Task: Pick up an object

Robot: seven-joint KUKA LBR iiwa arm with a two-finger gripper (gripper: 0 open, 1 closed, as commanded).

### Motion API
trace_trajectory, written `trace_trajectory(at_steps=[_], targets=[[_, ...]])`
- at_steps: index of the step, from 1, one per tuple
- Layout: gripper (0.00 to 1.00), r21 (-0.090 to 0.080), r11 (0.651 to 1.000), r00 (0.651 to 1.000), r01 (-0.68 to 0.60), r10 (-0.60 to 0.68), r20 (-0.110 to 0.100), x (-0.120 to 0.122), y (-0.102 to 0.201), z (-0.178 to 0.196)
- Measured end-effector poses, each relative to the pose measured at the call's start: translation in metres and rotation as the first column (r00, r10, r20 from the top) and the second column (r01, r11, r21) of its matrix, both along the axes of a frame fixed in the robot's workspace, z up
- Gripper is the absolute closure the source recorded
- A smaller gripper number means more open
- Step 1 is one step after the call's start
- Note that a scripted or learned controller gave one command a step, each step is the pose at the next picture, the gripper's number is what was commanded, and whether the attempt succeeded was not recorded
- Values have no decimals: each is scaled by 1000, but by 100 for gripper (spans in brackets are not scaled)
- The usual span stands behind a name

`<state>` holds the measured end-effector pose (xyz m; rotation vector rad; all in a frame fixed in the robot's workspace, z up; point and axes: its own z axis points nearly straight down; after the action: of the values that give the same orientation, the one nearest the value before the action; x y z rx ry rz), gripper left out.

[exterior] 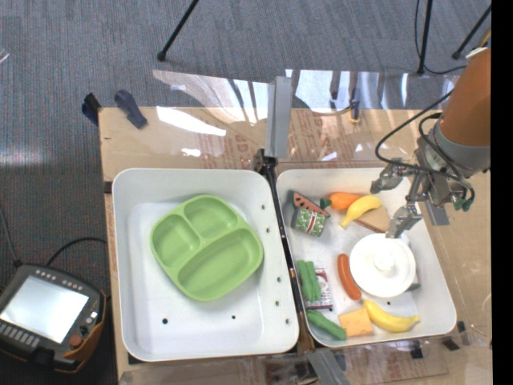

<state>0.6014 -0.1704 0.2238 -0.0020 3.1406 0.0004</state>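
Two white bins sit side by side on the tabletop. At right of frame, the gripper point(405, 207) hangs with jaws spread and empty above the right bin point(446, 295), near a small banana point(361, 208).

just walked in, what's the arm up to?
The arm's gripper hangs over the right bin, near its far right side, just above the white lid and close to the upper banana. Nothing shows between the jaws, so no pick yet. The toy food sits loose in that bin: a carrot, a sausage, a second banana. The left bin holds a green divided plate.
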Motion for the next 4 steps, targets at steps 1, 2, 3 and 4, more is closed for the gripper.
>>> trace_trajectory(at_steps=[1, 2, 3, 4], targets=[[0, 3, 998, 998, 67, -67, -11, -40, 27, -138], [0, 2, 995, 995, -103, 103, -2, -92, 69, -137], [0, 1, 991, 991, -137, 137, 0, -52, 72, -137], [0, 3, 995, 995, -98, 98, -25, 35, 65, -140]])
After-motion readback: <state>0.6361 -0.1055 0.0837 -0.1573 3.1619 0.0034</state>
